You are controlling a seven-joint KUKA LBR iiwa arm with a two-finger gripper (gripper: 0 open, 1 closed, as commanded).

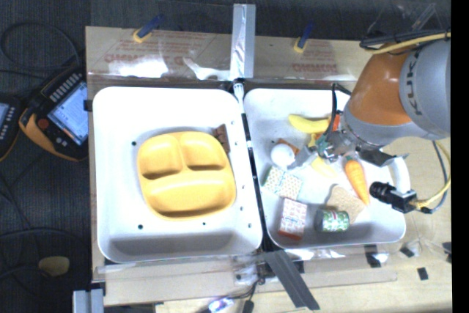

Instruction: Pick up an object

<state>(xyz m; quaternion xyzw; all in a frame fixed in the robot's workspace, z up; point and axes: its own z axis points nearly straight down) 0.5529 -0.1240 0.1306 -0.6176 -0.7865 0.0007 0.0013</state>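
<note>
The arm point(399, 95) reaches in from the right over the right bin point(258, 179), its orange band above the bin's upper right part. The left bin point(110, 157) holds a yellow tray point(186, 174) with three compartments, its long axis running left to right and tilted a little. A small dark brown thing point(222, 135) lies just beside the tray's upper right corner; what it is I cannot tell.

The right bin holds the clutter. A banana point(308, 122) lies near the top, its long axis roughly left to right. A carrot point(357, 180) lies on the right side, its long axis running from upper left to lower right, the narrow tip pointing down and right. A slice of bread point(345, 200) lies just beside the carrot's tip, touching a green can point(333, 221) that lies on its side near the bottom wall. A box point(292, 217) with a small print lies left of the can, and a checked packet point(282, 181) lies above it. A white egg point(282, 155) sits near the packet, toward the bin's left wall.

The gripper point(322, 150) hangs low between the egg and the carrot, under the banana. Its opening cannot be judged from this angle, nor whether anything is caught in it.
</note>
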